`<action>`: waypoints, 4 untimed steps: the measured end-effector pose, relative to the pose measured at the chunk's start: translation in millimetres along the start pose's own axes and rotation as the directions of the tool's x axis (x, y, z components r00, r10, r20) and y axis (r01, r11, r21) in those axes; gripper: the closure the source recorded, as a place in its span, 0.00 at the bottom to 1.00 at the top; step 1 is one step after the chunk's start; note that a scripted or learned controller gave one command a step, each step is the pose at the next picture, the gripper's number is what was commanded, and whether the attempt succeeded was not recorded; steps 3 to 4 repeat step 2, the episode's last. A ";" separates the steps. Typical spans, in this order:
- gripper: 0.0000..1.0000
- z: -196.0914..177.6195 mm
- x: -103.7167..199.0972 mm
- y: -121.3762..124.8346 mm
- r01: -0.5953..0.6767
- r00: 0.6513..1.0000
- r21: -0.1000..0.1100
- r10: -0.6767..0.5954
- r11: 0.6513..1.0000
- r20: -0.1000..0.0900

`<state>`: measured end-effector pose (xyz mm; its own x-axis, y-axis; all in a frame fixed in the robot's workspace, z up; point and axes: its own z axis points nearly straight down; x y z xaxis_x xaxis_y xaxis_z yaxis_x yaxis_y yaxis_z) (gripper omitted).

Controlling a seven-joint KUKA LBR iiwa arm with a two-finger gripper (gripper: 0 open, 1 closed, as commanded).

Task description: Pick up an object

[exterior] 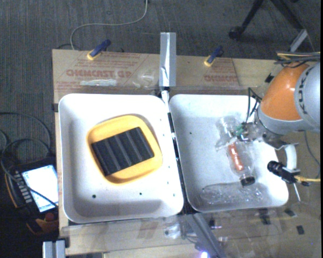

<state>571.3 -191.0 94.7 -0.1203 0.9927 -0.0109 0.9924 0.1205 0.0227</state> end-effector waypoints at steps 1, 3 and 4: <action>1.00 -9.7 0.3 1.2 0.000 1.000 -0.002 0.000 1.000 -0.002; 1.00 -75.3 34.6 78.3 -0.150 0.989 0.025 0.150 0.988 -0.005; 1.00 -75.3 34.6 78.3 -0.150 0.989 0.025 0.150 0.988 -0.005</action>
